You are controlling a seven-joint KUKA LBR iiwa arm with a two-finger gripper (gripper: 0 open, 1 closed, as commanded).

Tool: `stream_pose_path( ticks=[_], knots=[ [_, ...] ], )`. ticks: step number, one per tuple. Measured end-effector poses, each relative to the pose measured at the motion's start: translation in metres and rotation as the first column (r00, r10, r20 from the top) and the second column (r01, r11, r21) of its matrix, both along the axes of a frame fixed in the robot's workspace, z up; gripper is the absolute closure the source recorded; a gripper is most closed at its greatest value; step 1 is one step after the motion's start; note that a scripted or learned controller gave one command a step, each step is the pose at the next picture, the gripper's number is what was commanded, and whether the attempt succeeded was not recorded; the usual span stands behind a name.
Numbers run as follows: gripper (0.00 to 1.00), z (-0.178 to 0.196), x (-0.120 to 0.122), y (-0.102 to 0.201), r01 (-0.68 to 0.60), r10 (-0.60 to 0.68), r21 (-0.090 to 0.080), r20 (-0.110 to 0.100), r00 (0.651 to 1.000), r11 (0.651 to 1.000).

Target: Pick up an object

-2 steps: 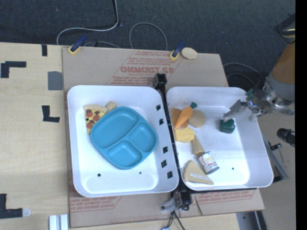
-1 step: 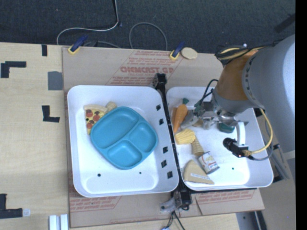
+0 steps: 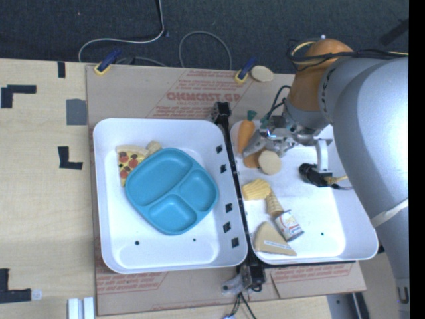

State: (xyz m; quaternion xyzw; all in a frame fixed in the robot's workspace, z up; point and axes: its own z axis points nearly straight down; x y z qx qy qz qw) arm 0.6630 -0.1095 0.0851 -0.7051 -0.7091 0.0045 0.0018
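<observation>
The left bin [image 3: 106, 178] held a blue divided tray [image 3: 171, 189] with a pizza slice [image 3: 129, 159] at its far-left edge. In the right bin [image 3: 345, 238], the gripper [image 3: 269, 139] hovered over a carrot [image 3: 245, 135] and a round beige piece [image 3: 269, 163]; finger spacing could not be determined. Nearer lay a ridged yellow piece [image 3: 256, 190], a cone [image 3: 275, 203] and, apparently, a cheese wedge [image 3: 272, 240].

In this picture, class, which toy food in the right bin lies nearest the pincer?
The round beige piece, directly below the pincer; the wedge and the cone lie farther toward the bin's front.
</observation>
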Motion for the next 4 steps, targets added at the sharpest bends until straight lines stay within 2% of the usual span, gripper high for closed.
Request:
stream_pose_path(
  ticks=[1,2,3,4],
  knots=[
    [1.0,0.012,0.0,0.0,0.004,-0.004,-0.002,0.012,1.0,1.0],
    [0.0,0.011,0.0,0.0,0.004,-0.004,-0.003,0.01,1.0,1.0],
    [0.0,0.007,-0.034,0.011,0.008,-0.008,-0.001,0.006,1.0,1.0],
    [0.0,0.0,0.007,0.007,0.004,-0.004,0.002,0.009,1.0,1.0]
  ],
)
